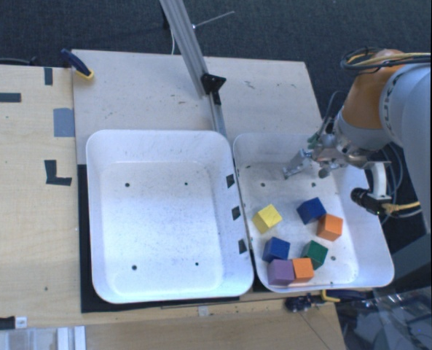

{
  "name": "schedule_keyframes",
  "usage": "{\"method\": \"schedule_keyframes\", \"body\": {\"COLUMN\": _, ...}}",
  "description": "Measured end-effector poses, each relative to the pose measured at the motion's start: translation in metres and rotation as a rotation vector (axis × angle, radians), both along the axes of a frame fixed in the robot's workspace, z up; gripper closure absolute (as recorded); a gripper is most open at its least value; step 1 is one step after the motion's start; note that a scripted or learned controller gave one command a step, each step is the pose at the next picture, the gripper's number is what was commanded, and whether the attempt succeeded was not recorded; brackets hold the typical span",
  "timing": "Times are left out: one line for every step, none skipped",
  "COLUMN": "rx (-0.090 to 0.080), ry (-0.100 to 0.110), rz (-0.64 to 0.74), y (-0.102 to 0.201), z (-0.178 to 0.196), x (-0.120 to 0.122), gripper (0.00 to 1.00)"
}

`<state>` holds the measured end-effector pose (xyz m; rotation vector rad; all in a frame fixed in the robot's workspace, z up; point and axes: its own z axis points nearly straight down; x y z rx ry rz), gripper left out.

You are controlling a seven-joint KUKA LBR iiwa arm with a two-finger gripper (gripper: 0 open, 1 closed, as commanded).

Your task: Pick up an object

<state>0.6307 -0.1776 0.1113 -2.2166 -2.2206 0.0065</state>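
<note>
Evidently pincer (297, 168) unladen, slightly parted.

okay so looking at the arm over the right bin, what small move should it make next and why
Probably move toward the near side of the right bin and descend over the blue cube. The gripper hangs above bare floor at the far end with nothing between its fingers, and that cube looks like the closest block.

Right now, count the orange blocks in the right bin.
2. One orange block lies near the bin's right wall, beside the blue block. The other orange block sits at the front, touching the purple block.
</note>
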Motion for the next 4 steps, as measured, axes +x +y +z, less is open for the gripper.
{"method": "schedule_keyframes", "body": {"rx": 0.000, "ry": -0.004, "rz": 0.001, "y": 0.000, "z": 0.013, "x": 0.001, "gripper": 1.00}}
{"method": "schedule_keyframes", "body": {"rx": -0.001, "ry": -0.010, "rz": -0.001, "y": -0.004, "z": 0.070, "x": 0.006, "gripper": 1.00}}
{"method": "schedule_keyframes", "body": {"rx": -0.001, "ry": -0.009, "rz": 0.000, "y": -0.004, "z": 0.102, "x": 0.007, "gripper": 1.00}}
{"method": "schedule_keyframes", "body": {"rx": 0.002, "ry": -0.006, "rz": 0.003, "y": 0.044, "z": 0.115, "x": -0.014, "gripper": 1.00}}
